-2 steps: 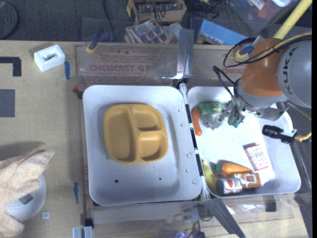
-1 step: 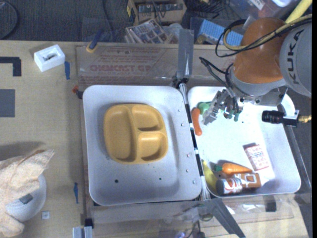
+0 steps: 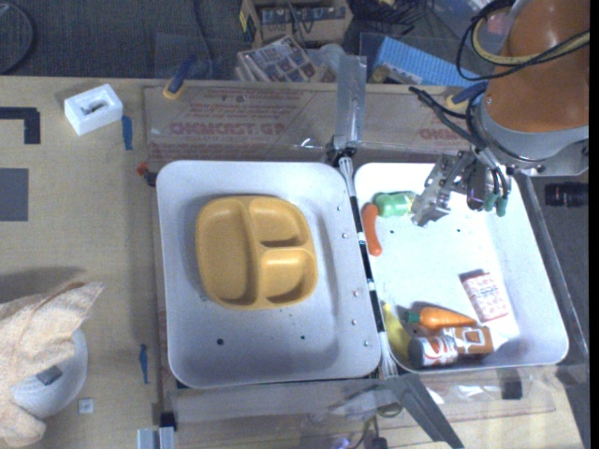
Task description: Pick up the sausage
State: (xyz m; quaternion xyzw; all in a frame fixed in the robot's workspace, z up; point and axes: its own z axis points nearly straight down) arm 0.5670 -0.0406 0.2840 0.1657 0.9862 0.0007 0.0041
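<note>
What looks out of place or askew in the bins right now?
The bottle lies on its side in the right bin's near corner, piled against a carrot. The sausage rests tight against the left wall. The yellow tray sits slightly askew in the left bin. Nothing looks spilled.

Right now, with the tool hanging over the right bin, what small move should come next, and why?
Probably shift the tool toward the left wall of the right bin and lower it. The sausage lies there against the divider, just below the green item, and the tool hangs to its right, not over it.
</note>
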